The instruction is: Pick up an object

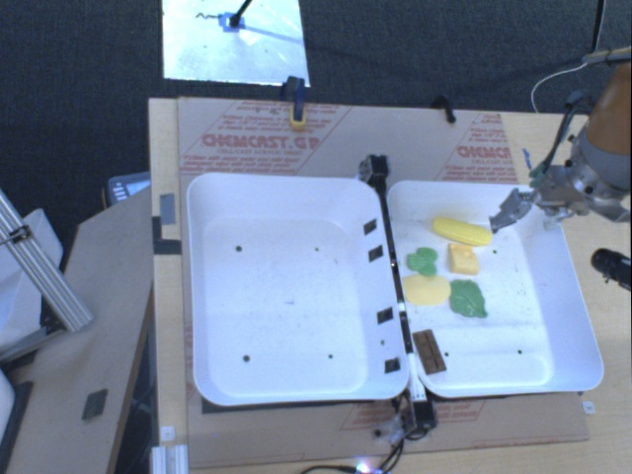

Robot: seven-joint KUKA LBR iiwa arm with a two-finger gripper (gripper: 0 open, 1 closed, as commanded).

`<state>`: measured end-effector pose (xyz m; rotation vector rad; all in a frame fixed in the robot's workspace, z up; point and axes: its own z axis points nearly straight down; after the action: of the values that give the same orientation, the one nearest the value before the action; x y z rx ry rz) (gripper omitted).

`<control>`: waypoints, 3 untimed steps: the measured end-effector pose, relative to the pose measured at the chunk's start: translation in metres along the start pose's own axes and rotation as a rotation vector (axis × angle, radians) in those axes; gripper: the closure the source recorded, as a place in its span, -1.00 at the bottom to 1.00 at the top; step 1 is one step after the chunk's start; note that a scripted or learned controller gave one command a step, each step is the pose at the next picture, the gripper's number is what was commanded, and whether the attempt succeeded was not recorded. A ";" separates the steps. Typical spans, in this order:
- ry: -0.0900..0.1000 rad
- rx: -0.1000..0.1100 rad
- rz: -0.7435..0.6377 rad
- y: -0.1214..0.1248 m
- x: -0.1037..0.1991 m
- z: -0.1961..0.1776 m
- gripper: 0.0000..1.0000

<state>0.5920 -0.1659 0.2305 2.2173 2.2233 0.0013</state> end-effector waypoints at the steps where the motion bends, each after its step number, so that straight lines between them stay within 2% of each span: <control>1: 0.002 0.011 0.007 -0.057 -0.043 0.122 -1.00; 2: 0.000 -0.003 -0.006 -0.001 0.012 0.146 -1.00; 3: 0.001 0.003 0.005 -0.062 -0.033 0.146 -1.00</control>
<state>0.5306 -0.1994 0.0843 2.2253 2.2194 -0.0016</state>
